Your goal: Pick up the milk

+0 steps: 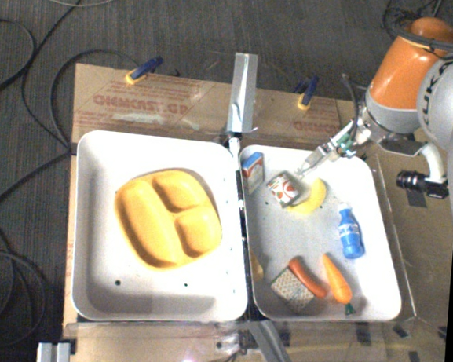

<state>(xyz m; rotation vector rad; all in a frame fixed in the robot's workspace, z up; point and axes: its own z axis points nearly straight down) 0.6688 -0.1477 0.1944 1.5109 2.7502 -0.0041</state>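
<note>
near edge, right bin: a mesh-patterned block (291, 289) sits at the front, a red sausage (307, 277) just behind it, a carrot (337, 280) beside that with its green stub toward the front rim.
right bin (381, 300): white, shallow, holds all the small items.
blue bottle (350, 234): lies on its side near the right wall, apart from the carrot.
left bin (84, 282): white, holds a yellow three-compartment tray (168, 217), turned at a slant, filling most of the floor.
banana (315, 197): yellow, mid-bin, far half, touching the red and white can.
red and white can (284, 190): tilted, right under the tool tip.
tool (297, 174): comes down at a slant from upper right, tip on or just above the can; can't tell how far the fingers are spread, and nothing is visibly between them.
milk (252, 167): small carton, blue and white with a red patch, upright in the far left corner of the right bin, against the divider wall, just left of the can; not touched by the tool.
arm (413, 74): grey with orange band, upper right, over the bin's far right corner.
worktop (138, 105): brown board under both bins, two blue and yellow clamps (144, 70) on the far edge, a metal bar (242, 99) standing between the bins at the back.
</note>
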